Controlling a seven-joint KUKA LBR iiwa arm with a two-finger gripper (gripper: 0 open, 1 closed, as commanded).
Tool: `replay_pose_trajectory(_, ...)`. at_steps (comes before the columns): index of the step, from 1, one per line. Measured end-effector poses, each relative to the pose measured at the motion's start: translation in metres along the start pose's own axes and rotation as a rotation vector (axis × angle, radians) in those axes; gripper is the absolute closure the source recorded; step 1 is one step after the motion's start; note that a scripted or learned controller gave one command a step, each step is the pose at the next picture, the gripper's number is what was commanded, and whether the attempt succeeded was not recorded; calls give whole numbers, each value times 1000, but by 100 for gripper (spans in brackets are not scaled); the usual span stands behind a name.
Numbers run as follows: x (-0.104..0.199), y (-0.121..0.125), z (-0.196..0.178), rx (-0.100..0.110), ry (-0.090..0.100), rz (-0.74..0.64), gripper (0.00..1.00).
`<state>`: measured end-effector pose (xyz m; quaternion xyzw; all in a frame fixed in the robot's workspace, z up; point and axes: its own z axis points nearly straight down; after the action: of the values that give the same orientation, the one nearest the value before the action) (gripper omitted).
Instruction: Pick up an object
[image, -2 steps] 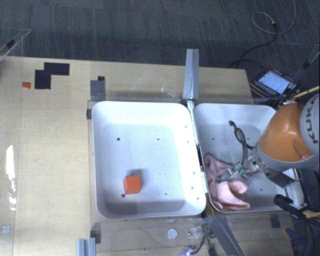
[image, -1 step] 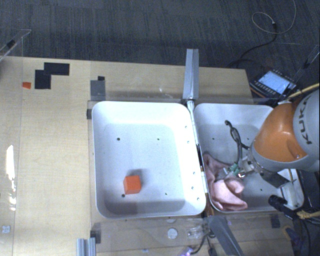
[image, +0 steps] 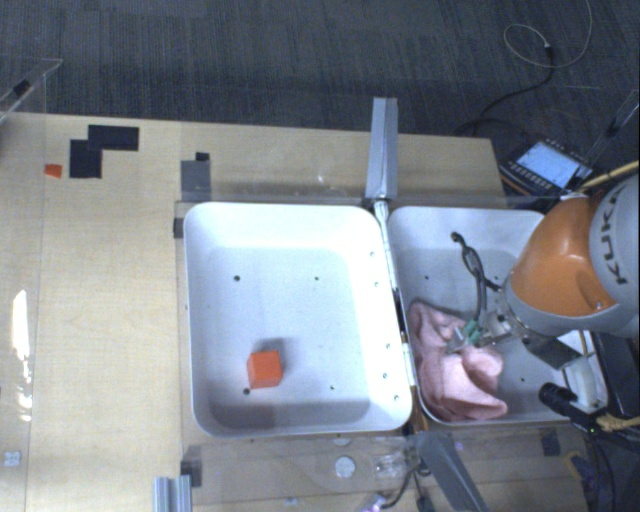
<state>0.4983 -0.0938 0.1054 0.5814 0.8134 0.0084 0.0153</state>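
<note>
The gripper (image: 470, 338) is lowered onto the pink cloth (image: 455, 372); the finger state cannot be told. Only a loose fold may be caught and slip.

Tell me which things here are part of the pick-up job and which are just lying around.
Part of the job:
- gripper, down at the pink cloth
- pink cloth, in the right bin
- orange block, in the left bin

Lying about:
- black shapes on the bench
- small orange square beside them
- tablet off the bench's far right
</note>
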Motion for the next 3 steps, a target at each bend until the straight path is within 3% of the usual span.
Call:
replay_pose_trajectory(1,0,0,0,0,-1,0,0)
replay_pose_trajectory(2,-3,14,14,17,8,147,0)
replay_pose_trajectory(3,-21,67,16,16,6,307,0)
